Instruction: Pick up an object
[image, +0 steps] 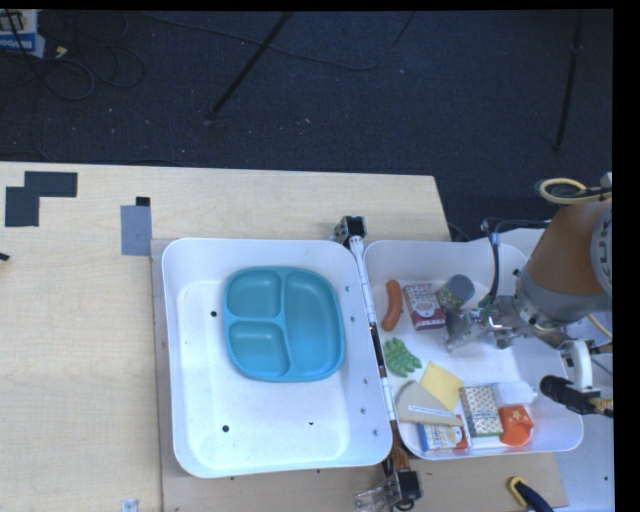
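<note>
Reaching in from the right of the frame, the grey arm with orange band (570, 262) positions its jaws (462, 325) low over the right shallow white bin (570, 435), just right of a small red-and-white carton (424, 305). Jaw opening cannot be determined. A turquoise compartment plate (284, 323) lies in the left white bin (190, 400) on the wooden desk (80, 380).

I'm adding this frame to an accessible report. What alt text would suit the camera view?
A grey arm with an orange band reaches from the right, its gripper low over the right bin, which holds toy food: a sausage, green grapes, a yellow cheese wedge and small boxes. The left bin holds a blue divided plate.
</note>
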